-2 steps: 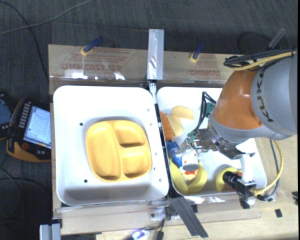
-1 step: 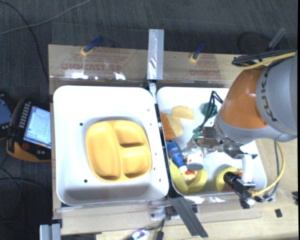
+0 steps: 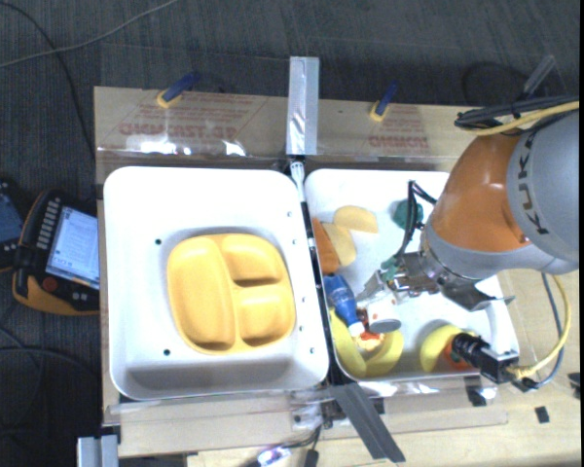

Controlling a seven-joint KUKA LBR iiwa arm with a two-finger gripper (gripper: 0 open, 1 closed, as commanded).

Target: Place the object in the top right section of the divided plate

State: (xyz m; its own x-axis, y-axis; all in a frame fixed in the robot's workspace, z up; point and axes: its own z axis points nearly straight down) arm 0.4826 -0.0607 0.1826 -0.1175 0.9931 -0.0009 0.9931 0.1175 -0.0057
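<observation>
The divided plate [image 3: 232,292], yellow, glossy and rounded, with three sections, lay in the left bin [image 3: 136,261]. The right bin [image 3: 323,191] held a jumble: pale beige pieces [image 3: 355,220], a blue bottle-like item [image 3: 339,300], an orange piece [image 3: 323,246] against the dividing wall, and yellow rounded items [image 3: 370,350] along the near edge. Which one was the task's object could not be told. The gripper [image 3: 394,285] hung low over this clutter; its state could not be told.
</observation>
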